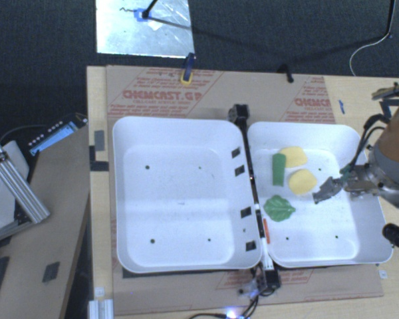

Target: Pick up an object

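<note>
Grey arm (392, 151) extended in from the right edge, wrist angled downward and leftward, gripper (326, 189) held low with its tip pointing left.

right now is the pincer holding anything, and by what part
Nothing is held: the pincer sits just right of the lower yellow piece, with nothing between its tips.

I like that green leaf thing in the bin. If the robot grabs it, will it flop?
Probably. The green leaf looks thin and lies flat on the right bin floor, so it may bend or droop. Being flat, it likely slides rather than rolls, and the gripper might struggle to get under it.
</note>
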`<action>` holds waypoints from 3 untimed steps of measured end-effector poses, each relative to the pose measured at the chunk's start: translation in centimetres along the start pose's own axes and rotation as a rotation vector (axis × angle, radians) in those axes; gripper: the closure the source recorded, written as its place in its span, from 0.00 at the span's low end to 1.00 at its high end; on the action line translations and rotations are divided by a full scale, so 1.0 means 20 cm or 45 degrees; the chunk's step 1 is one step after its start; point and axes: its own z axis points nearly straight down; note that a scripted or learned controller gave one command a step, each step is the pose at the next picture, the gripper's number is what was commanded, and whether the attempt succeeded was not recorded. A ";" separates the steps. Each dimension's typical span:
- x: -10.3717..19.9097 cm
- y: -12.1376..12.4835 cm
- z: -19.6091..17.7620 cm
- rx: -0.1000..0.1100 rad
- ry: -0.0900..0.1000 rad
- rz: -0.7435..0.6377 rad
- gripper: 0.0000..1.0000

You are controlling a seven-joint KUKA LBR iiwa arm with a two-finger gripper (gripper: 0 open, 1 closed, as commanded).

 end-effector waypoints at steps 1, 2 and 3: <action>0.11 0.18 0.60 0.000 0.002 -0.005 0.00; 0.26 0.63 0.57 -0.012 0.000 -0.009 0.00; 0.25 0.63 0.50 -0.016 0.001 -0.005 1.00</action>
